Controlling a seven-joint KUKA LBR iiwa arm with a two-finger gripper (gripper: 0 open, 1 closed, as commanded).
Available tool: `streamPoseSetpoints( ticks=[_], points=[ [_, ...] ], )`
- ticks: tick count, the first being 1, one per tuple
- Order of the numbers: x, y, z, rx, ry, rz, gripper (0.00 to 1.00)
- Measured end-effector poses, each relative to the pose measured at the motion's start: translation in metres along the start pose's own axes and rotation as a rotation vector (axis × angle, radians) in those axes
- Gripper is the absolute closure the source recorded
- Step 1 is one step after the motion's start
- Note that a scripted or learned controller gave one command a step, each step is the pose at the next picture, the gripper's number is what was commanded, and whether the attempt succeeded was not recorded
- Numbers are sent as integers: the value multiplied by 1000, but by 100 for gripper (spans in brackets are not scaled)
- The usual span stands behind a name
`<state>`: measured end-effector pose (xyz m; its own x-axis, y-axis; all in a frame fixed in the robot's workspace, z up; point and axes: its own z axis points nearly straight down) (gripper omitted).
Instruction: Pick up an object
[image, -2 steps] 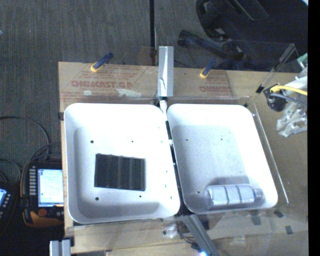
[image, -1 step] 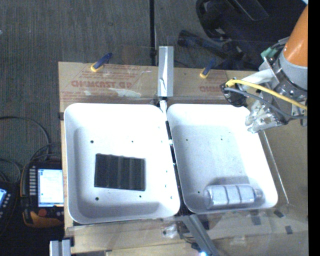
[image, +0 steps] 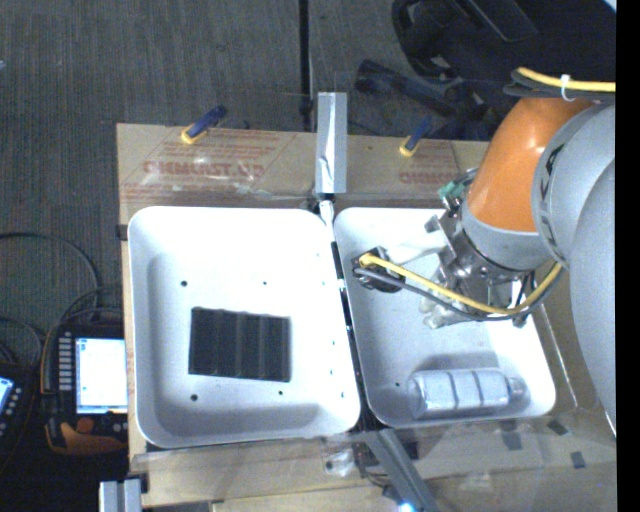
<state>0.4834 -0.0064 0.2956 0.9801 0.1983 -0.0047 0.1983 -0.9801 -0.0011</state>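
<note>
- In the left shallow white plastic bin (image: 150, 300), a flat black ribbed rectangular block (image: 240, 344) lies on the floor a little below the middle, well apart from the centre divider where the two bins meet. Nothing is touching it.
- Just right of that divider, in the right shallow white plastic bin (image: 372, 395), a dark loop of yellow-sheathed cable (image: 400, 277) hangs near the bin's upper left, running back towards the wrist.
- Further right of the divider, against the bin's near wall, rests a pale grey moulded plastic tray with three rounded bumps (image: 466, 390). It lies flat on the bin floor, apart from the arm.
- Right again, the grey arm with its orange band hangs over the right bin's upper half. The gripper (image: 450, 312) sits low under the wrist, above and clear of the grey tray; I cannot tell how wide it stands or whether it has anything.
- Judgement: the pick looks not yet done. Both candidate objects lie in their bins, so a descent, a grasp and a lift are all left.
</note>
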Motion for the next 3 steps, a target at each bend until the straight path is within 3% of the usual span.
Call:
streamPoseSetpoints(
  ticks=[1,2,3],
  points=[
    [42,28,-126,-1,4,-1,100],
    [81,-48,-82,-1,1,-22,100],
    [83,-119,-15,-1,1,-52,100]
  ],
)
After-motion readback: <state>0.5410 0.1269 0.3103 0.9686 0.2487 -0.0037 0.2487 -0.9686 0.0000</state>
